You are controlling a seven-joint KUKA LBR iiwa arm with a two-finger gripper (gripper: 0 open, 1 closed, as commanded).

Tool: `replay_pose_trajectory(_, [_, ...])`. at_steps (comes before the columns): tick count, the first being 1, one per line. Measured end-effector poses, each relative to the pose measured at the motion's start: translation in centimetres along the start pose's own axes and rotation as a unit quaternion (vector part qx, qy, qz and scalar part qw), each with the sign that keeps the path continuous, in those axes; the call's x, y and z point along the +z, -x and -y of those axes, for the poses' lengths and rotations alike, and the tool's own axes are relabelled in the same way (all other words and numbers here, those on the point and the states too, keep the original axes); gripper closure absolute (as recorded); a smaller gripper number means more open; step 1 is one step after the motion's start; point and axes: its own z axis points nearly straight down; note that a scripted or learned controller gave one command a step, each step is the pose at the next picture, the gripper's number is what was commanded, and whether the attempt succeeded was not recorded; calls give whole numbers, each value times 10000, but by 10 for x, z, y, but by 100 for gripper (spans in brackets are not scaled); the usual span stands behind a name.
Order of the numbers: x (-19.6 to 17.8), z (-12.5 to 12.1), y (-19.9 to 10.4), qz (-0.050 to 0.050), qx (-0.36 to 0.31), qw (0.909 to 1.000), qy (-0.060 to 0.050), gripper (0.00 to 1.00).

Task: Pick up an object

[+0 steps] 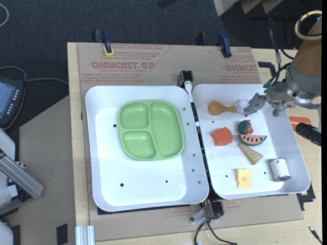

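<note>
The right bin (293, 146) holds several toy foods: an orange drumstick (220, 107), an orange-red block (222, 136), a red and green strawberry (244, 126), a watermelon slice (254, 139), a tan cone (251, 153), a yellow cheese wedge (244, 178) and a white can (279, 169). My gripper (265, 106) hangs over the bin's far right corner, just right of the drumstick and above the strawberry. It is open, and nothing sits between its fingers (253, 105).
The left bin (104, 157) holds a green divided plate (152, 129). A black clip (186, 78) sits where the two bins meet at the back. An orange-tipped tool (301, 124) lies outside the right bin's right edge.
</note>
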Motion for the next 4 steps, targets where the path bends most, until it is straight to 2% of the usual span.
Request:
replay_pose_trajectory(2, [110, -6, -8, -6, -3, 10000, -23, 0])
replay_pose_trajectory(3, [96, -8, -7, 5, -2, 10000, 14, 100])
replay_pose_trajectory(4, [42, -16, -11, 14, -7, 10000, 41, 100])
